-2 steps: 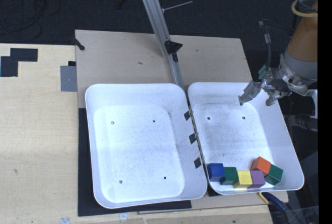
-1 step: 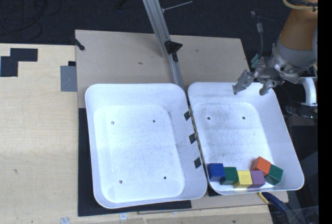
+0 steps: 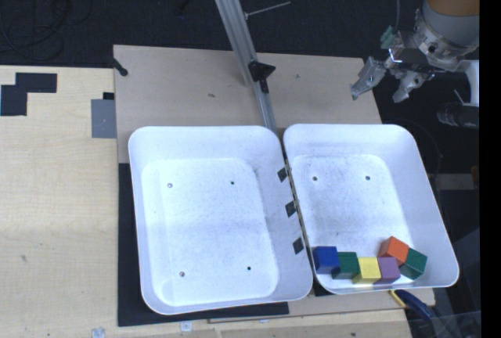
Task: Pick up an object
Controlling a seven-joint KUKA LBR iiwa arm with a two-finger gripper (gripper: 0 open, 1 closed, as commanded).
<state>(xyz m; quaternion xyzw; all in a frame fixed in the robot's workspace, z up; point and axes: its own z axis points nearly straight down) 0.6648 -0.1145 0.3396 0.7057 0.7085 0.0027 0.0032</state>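
Note:
Several small blocks lie huddled in the near corner of the right bin [image 3: 423, 172]: a blue block [image 3: 325, 257], a dark green one [image 3: 345, 264], a yellow one [image 3: 367, 269], a purple one [image 3: 387, 267], an orange one [image 3: 395, 249] and a green one [image 3: 414, 263]. My gripper [image 3: 383, 86] hangs high above the bench beyond the right bin's far edge, well away from the blocks. Its two fingers are spread apart with nothing between them.
The left bin [image 3: 141, 172] sits beside the right one, joined by black clips along the shared rim. A slanted aluminium rail [image 3: 235, 23] runs from the far side down to the bins' junction. Cables lie on the dark floor behind.

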